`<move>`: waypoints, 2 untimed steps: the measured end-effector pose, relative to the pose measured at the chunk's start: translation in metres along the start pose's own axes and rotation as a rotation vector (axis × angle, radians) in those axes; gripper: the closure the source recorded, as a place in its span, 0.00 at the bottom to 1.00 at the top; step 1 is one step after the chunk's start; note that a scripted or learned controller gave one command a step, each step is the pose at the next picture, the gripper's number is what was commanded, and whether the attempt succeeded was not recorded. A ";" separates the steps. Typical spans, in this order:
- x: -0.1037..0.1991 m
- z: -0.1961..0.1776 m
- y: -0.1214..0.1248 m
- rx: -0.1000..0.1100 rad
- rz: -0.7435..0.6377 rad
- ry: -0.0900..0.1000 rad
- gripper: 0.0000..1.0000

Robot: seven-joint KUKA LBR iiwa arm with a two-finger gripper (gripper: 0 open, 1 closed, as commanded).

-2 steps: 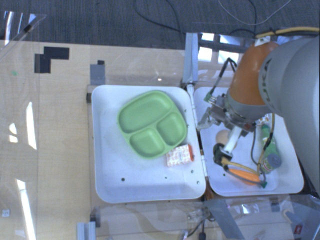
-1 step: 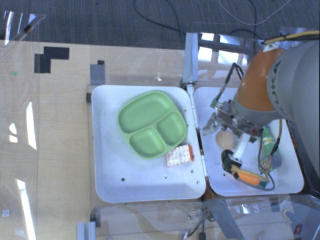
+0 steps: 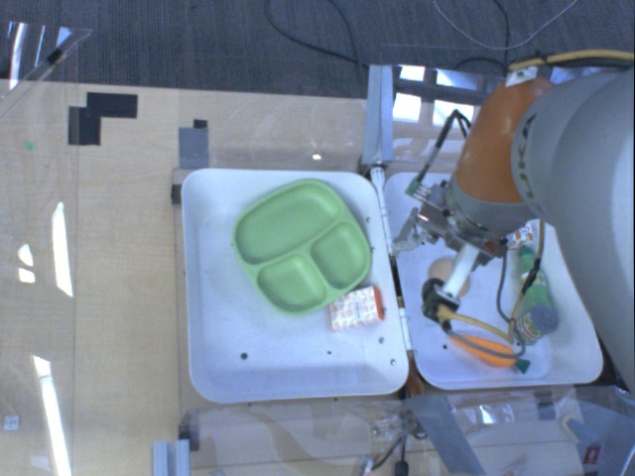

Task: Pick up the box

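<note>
The box (image 3: 355, 309) is small, red and white, and lies flat in the left bin (image 3: 213, 266), near its front right corner, just below the green plate. My gripper (image 3: 448, 262) hangs over the back left part of the right bin (image 3: 575, 350), under the orange-banded wrist. It is to the right of the box, across the wall between the bins. Nothing shows in its grasp.
A green three-compartment plate (image 3: 303, 244) fills the middle of the left bin. In the right bin lie an orange carrot (image 3: 486, 351), a green bottle (image 3: 532, 288) and a pale round thing (image 3: 439, 267) beside the gripper. The arm covers much of that bin.
</note>
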State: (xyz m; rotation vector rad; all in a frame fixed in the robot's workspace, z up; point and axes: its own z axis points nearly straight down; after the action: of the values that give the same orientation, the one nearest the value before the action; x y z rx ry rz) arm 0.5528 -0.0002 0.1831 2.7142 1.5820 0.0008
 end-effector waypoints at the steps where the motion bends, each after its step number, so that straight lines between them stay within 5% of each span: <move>1: -0.058 -0.032 0.020 -0.002 0.083 0.000 0.00; 2: 0.011 0.001 0.024 0.001 -0.033 -0.001 0.00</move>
State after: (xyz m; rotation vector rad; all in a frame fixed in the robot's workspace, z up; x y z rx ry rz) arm 0.5794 -0.0027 0.1824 2.6882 1.6271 -0.0014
